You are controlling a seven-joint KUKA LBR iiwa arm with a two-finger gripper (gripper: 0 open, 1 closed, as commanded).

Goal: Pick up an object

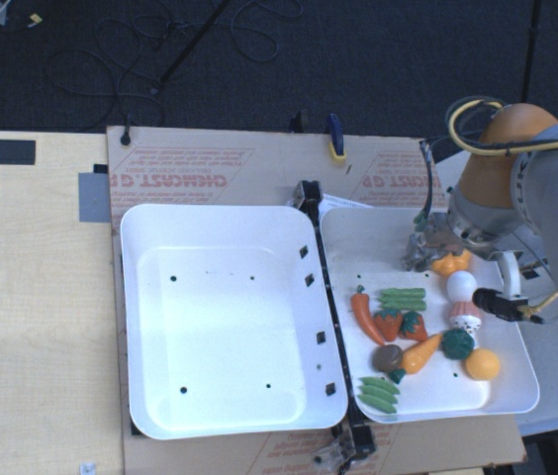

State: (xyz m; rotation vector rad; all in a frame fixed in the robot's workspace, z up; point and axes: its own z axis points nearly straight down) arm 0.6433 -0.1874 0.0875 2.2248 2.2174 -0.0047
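Green pea pod (379, 394) nearest, bin's 7 o'clock. Gripper (425, 253) at 1 o'clock beside small orange piece (450, 262); jaw state: cannot tell. Centre over piece, descend straight, clear bin wall (516, 404).

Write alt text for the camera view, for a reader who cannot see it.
The grey arm's gripper sits low in the right bin, beside a small orange toy, above a cluster of toy vegetables. The left bin adjoins it.

Two white bins (140, 265) sit side by side, the right one holding two green bean pods (402, 298), two orange carrots (366, 318), one white ball (460, 286), one orange fruit (482, 365), one broccoli piece (458, 343) and one brown lump (388, 357).
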